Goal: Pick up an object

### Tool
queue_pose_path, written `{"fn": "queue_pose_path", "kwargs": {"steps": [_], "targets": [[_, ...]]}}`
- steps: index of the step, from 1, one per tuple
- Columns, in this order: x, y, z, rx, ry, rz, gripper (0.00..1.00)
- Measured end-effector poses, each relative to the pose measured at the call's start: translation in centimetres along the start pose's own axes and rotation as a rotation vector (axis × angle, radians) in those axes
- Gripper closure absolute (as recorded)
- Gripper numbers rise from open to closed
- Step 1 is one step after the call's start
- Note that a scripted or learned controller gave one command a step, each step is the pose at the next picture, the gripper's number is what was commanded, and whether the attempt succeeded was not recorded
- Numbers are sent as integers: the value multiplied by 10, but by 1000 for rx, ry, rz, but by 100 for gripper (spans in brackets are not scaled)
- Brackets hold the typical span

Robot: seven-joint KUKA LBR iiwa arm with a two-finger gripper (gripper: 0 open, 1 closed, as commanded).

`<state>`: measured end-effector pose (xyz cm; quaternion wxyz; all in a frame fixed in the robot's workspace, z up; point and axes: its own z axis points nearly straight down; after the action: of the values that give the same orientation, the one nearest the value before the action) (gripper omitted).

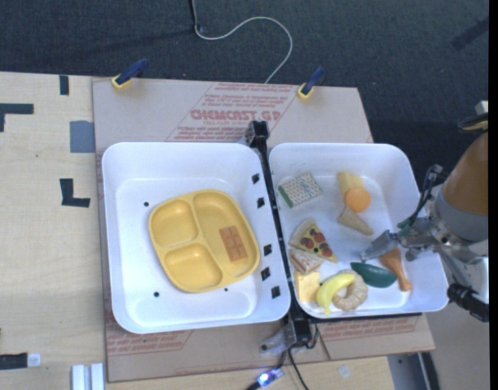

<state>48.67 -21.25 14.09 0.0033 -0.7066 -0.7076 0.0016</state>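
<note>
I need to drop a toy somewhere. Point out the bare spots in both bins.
Left bin: bare floor all around the yellow tray, widest along the top. Right bin: only the middle, between the orange cone and pizza slice; its bottom edge is crowded around the banana.

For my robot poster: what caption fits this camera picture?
Robot gripper reaches over toy food in the right bin; yellow tray sits in the left.

A robotics lab: two white bins (pixel 119 242) clamped onto cardboard (pixel 232 112) on a marker-taped bench (pixel 29 218), cable (pixel 240 27) trailing.
</note>
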Motion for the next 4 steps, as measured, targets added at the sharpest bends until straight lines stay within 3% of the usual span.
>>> {"fn": "queue_pose_path", "kwargs": {"steps": [1, 2, 4], "targets": [[1, 0, 53, -5, -2, 2, 0], [2, 0, 41, -5, -1, 0, 100], [3, -4, -47, -9, -3, -1, 100]]}}
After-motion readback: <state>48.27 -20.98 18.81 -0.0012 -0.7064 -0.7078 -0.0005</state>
